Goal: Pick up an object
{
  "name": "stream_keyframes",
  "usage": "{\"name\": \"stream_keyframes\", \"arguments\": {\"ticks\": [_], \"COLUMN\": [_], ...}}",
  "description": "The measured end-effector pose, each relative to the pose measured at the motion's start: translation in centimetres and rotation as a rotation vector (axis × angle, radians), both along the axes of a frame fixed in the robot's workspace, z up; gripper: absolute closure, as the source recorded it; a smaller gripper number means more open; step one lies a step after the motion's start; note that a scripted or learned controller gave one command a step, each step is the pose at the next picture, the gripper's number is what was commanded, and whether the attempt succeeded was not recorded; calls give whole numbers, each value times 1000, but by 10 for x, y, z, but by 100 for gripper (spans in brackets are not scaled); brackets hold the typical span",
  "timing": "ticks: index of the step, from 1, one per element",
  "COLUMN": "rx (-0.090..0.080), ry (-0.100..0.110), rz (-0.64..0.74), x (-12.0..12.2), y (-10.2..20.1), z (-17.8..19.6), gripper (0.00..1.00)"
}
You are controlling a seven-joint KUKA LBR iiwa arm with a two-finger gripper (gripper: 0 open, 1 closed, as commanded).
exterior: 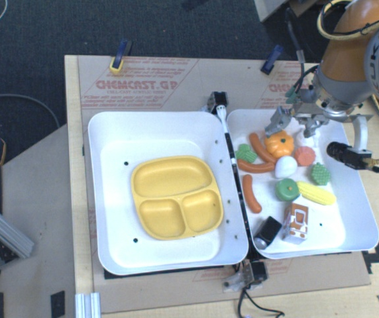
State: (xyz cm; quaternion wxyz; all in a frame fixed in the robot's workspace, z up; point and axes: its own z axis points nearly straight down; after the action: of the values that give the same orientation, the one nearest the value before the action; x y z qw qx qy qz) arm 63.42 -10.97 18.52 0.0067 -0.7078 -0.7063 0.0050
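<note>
My gripper point(296, 122) hovers over the back of the right bin point(355, 234), fingers spread open with nothing between them. Just in front of it lies an orange fruit point(281, 144), beside a white egg point(285, 167) and a pinkish-red piece point(305, 156). Brown sausages point(256, 166) lie nearby, one more point(251, 193) by the divider. Further toy food: a green leafy piece point(246, 154), a green bumpy piece point(320, 173), a green round one point(287, 189), a yellow corn cob point(315, 193), a small printed carton point(297, 221) and a black block point(268, 230).
The left bin point(107, 177) holds a yellow divided plate point(175, 196). A black divider rail point(229, 158) runs between the bins. The arm's orange band point(355, 38) looms over the back right corner, and a black cable fitting point(348, 154) hangs over the right bin's edge.
</note>
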Motion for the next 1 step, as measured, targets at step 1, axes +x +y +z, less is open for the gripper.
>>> {"name": "stream_keyframes", "arguments": {"ticks": [1], "rx": [-2], "ry": [-15], "rz": [2], "x": [3], "y": [0], "z": [9], "gripper": [0]}}
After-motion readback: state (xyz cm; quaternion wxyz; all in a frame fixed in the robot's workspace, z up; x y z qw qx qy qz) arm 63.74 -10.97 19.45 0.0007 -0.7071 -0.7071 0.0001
